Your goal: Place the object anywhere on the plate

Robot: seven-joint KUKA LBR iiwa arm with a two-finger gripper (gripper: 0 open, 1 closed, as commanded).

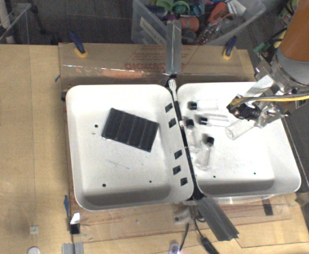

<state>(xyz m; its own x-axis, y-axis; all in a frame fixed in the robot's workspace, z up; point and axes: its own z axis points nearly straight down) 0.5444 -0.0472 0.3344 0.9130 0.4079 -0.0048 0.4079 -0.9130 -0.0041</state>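
Vials (203,121), clear with black caps, lie scattered in the right bin (281,168). The gripper (244,121) seems to pinch one. A dark ridged plate (130,129) lies in the left bin (85,157).

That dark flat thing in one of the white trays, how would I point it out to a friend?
Start at the two white trays side by side and take the left tray. Near its middle lies a flat dark ribbed rectangle, turned at a slant, the plate. The items in the right tray are small, clear, black-capped tubes; the plate is broad, opaque and alone.
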